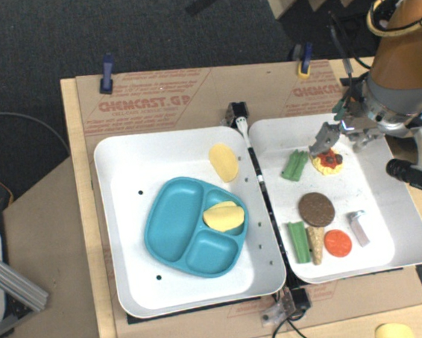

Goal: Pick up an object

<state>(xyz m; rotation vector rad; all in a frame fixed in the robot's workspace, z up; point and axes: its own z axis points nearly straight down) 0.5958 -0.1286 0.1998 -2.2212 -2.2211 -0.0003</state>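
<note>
In the right bin [411, 252], near its far side, a small yellow piece with a red top [329, 162] lies directly under the gripper [325, 143]. The fingers point down at it, but whether they are spread or closed on it cannot be told. A green block [295, 166] lies just beside it. The grey arm [399, 70] reaches in from the right, its wrist angled down over the bin.
</note>
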